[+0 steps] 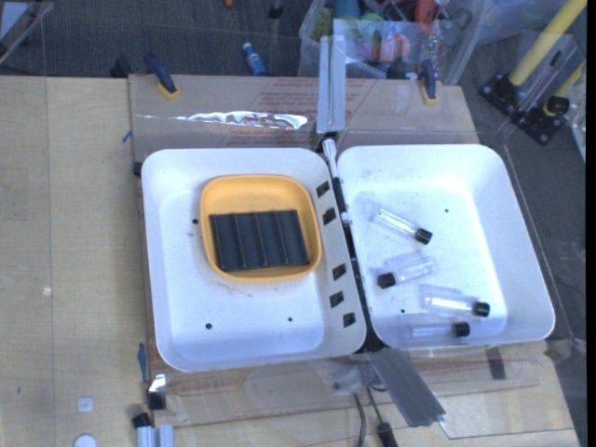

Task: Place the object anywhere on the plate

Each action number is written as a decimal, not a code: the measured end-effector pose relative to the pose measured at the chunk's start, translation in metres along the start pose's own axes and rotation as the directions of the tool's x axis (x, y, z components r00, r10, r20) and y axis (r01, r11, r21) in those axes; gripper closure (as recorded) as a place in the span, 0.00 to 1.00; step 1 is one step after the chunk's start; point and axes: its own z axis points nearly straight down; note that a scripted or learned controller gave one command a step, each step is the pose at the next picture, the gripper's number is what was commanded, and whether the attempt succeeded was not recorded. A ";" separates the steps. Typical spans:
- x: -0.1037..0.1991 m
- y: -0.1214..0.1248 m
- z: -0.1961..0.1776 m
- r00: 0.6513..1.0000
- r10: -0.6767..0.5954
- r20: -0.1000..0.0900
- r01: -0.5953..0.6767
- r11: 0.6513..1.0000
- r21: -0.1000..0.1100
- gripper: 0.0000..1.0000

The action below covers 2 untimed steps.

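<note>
1. How wide the hand stands cannot be told from the camera view, nor whether it holds or touches anything.
2. Four clear plastic vials with black caps lie on their sides in the right shallow white bin (484,180), all apart from the plate: one (400,223) near the bin's middle, one (402,271) below it, one (452,302) toward the near right corner, and one (436,330) at the near wall. The clear bodies are faint against the white floor, so their outlines are hard to make out.
3. The yellow rounded-square plate (261,189) sits in the left shallow white bin (177,324). A dark ribbed rectangular block (259,240) lies on it and covers most of its floor.
4. A row of small black squares (337,272) runs along the seam between the two bins.
5. Behind the bins lies a brown board (214,96) with reddish print, too blurred to read; two blue clamps (163,82) grip its far edge.
6. A clear plastic box of coloured bits (391,17) is cut off by the top edge of the view.
7. The pale wooden worktop (65,250) carries it all.
</note>
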 end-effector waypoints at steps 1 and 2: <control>0.012 -0.004 0.000 0.930 -0.368 0.000 0.368 0.930 -0.001 1.00; 0.041 -0.014 0.000 0.735 -0.678 0.001 0.678 0.735 -0.001 1.00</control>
